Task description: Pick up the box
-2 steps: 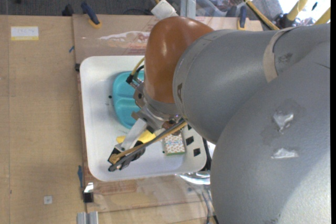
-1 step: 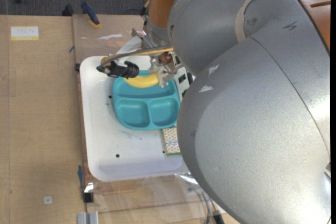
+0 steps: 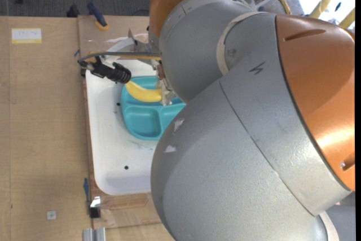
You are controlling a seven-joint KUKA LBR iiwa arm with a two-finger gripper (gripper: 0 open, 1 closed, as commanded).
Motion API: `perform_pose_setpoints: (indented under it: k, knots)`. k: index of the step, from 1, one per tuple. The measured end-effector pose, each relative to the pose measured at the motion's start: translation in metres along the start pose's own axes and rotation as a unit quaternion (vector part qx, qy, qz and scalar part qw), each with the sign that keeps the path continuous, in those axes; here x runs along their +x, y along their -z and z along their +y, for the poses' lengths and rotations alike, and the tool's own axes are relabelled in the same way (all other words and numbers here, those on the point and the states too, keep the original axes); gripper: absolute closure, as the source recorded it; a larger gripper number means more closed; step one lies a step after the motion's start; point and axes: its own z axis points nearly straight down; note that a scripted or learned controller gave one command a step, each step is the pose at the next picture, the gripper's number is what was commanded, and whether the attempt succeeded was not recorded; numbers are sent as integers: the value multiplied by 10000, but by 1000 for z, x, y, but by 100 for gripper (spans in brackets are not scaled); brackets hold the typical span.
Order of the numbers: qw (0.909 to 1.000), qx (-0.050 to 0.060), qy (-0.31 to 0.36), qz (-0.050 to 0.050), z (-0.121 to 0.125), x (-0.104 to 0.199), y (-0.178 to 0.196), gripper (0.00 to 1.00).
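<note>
Arm [image 3: 248,121] across most of white bin [image 3: 104,144], teal tray [image 3: 144,118] and banana [image 3: 142,92] beside it; tool state impossible to tell.

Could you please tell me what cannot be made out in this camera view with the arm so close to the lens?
- The box: I cannot locate it; the grey and orange arm covers much of the white bin.
- The teal tray: its right part is hidden behind the arm.
- The yellow banana-like item: one end runs behind the arm.
- The second bin: hidden by the arm.
</note>
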Motion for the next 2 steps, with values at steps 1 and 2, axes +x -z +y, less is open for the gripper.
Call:
perform_pose_setpoints:
  k: [1, 2]
  knots:
    - [9930, -5, 1180, -17, 70, -15, 130, 100]
    - [9924, 0, 1233, -22, 21, -60, 95, 100]
